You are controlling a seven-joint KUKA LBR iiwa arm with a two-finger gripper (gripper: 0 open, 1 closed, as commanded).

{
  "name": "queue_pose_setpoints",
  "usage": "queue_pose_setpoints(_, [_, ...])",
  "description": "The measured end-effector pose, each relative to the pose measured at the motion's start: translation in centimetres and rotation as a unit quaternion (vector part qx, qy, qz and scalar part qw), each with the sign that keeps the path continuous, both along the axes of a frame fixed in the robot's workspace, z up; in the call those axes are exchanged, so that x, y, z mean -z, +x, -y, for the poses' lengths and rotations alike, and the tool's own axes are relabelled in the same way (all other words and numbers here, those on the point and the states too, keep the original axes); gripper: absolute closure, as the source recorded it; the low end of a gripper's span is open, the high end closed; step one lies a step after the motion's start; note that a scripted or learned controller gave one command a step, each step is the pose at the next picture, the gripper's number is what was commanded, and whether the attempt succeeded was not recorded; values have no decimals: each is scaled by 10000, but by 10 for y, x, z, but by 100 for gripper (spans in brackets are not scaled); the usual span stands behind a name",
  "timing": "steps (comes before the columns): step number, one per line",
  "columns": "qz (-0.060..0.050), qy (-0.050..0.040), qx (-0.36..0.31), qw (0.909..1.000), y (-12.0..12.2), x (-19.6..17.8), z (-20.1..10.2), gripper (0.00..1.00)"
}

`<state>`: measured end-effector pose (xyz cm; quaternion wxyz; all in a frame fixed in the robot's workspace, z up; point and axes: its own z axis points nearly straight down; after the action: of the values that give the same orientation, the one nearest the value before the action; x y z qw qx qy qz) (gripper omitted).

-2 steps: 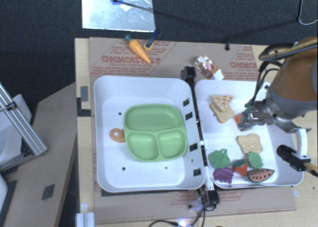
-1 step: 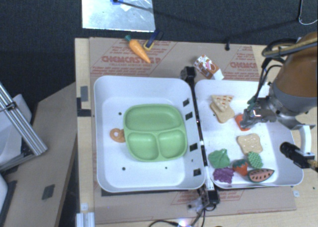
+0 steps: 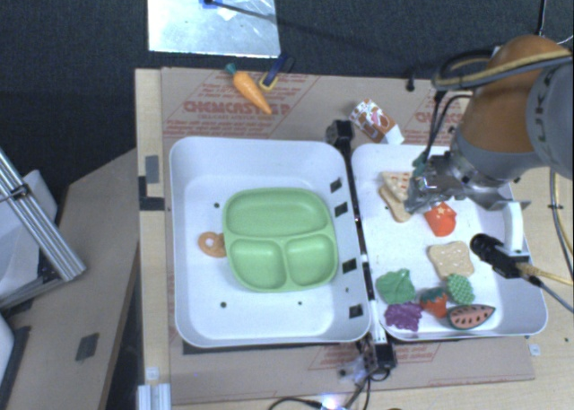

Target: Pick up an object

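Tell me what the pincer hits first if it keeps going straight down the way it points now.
Most likely the tan pizza-slice toy in the right bin: the pincer hangs right over its edge. The red toy lies just beside that line. Height above the toys is unclear from this slanted view.

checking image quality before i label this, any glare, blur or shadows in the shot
Camera view: glare washes out the silvery sheet at top; the white bins are bright but readable, the left bin evenly lit; the gripper looks slightly soft, with the arm casting a faint shadow across the right bin; the green tray and toy foods are sharp.
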<state>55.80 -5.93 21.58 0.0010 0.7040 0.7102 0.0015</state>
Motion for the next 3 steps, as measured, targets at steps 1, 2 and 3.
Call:
queue_pose_setpoints(1, [8, -1, 5, 10000, 34, -8, -28, 100])
queue_pose_setpoints(2, [-2, -2, 12, 10000, 57, -3, -29, 100])
queue_pose_setpoints(3, [-11, -2, 13, 10000, 54, -3, -40, 100])
